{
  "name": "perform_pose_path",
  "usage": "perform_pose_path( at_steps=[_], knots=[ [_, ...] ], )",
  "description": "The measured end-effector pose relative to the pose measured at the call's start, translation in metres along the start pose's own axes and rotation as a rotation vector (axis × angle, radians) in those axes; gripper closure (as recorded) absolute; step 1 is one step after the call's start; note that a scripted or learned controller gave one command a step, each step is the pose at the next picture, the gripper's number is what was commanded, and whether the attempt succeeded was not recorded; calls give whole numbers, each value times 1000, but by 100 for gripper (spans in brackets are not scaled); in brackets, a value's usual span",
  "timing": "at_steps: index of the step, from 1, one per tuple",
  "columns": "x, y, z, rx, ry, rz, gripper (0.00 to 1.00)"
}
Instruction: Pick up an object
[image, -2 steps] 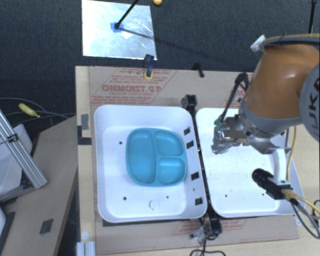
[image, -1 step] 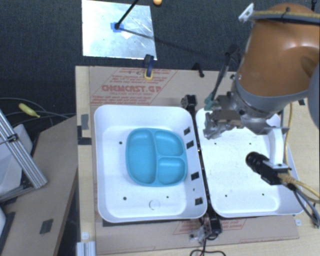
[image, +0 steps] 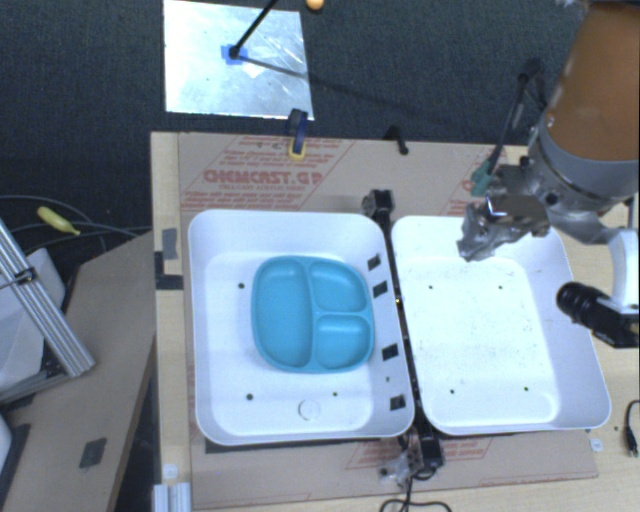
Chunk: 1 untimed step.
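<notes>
Across the worktop (image: 250, 165) two white bins are lying side by side while my hand (image: 480, 243), whose grip I cannot tell, is hovering at the right bin's (image: 540, 400) twelve o'clock, and the blue divided plate (image: 310, 313), probably light, stiff and slippery, is sitting mid-left bin (image: 215, 300), best pinched at its rim.

From my station I see two bins side by side on the counter (image: 260, 170). The left bin (image: 215, 300) holds a divided plate (image: 310, 312) near its middle. The right bin (image: 540, 350) sits just beside it, and the gripper (image: 478, 246) hangs over its far left corner.
</notes>
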<state>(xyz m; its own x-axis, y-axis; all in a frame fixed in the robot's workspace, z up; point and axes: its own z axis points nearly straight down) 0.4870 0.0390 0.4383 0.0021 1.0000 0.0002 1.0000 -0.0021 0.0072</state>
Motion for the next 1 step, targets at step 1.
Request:
perform_pose_path(
  at_steps=[1],
  knots=[
    [7,0,28,6,0,-4,100]
  ],
)
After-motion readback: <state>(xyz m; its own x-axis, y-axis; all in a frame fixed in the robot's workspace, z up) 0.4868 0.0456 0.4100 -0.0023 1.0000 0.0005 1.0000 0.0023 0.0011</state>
